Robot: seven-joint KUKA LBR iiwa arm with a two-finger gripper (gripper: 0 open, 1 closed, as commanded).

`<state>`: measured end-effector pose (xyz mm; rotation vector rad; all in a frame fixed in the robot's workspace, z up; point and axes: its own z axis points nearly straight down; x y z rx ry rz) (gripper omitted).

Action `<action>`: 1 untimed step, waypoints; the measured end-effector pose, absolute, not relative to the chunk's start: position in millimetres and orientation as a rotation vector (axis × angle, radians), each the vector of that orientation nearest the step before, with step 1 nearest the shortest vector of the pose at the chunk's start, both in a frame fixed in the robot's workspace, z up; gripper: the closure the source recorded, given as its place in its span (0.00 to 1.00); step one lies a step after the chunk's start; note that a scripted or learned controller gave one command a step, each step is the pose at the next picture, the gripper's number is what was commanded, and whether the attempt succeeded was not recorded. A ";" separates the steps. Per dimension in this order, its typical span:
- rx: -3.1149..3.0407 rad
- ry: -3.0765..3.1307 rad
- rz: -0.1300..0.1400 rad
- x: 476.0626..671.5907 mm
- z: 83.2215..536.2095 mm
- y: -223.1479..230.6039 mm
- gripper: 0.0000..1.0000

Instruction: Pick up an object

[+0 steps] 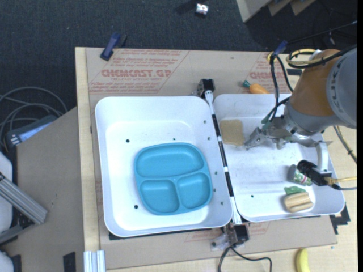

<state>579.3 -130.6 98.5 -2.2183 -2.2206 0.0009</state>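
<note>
In the right bin (266, 208), a tan square pad (231, 132) lies flat near the left wall. My gripper (262, 138) hangs low over the bin floor just right of the pad, apart from it, and I see nothing held in it. A bun-shaped toy with a green top (298, 200) lies at the bin's front right corner. A small green object (296, 177) sits just behind the toy.
The left bin (113, 123) holds a blue divided plate (172, 176). An orange carrot-like item (258, 88) lies on the board behind the right bin. A yellow object (302, 260) sits at the bench's front edge. The arm (323, 89) reaches over the right bin's far right.
</note>
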 end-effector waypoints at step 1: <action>-2.224 -2.224 -0.001 656.3 218.8 -206.5 0.00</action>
